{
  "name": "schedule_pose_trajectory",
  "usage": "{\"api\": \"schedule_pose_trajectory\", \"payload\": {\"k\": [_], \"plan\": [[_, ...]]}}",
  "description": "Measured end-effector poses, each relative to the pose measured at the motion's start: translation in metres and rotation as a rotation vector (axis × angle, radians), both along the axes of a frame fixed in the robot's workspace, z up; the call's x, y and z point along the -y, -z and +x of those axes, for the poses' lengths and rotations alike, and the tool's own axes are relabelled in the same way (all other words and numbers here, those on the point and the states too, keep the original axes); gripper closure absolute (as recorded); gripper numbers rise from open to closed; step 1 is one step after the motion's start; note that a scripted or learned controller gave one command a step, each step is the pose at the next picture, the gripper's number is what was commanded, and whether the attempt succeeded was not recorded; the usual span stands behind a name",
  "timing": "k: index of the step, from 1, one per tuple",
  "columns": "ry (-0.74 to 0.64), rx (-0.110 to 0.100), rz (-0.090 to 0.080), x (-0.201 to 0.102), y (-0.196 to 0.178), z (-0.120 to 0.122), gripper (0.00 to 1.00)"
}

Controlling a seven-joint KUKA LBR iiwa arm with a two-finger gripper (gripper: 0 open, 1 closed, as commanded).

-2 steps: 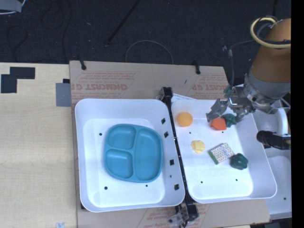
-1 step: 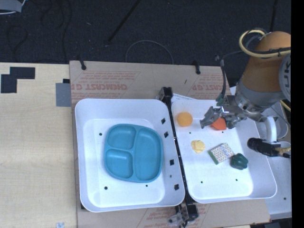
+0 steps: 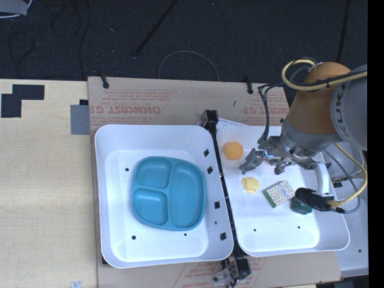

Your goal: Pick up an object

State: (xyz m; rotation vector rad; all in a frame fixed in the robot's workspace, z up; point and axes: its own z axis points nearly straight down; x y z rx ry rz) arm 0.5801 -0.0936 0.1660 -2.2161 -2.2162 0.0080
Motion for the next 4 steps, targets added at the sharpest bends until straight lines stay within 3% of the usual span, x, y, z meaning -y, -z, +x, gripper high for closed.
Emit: {"api": "schedule_pose_trajectory", "payload": {"k": [1,2,4], "plan": [[0.002,0.001,0.0,-0.001,0.044,0.002,0.0],[0.007,0.003,-0.001,0.001,0.031,0.002,1.0],[-0.001,0.009,-0.002,-0.001,-0.039,0.0,1.0]]}}
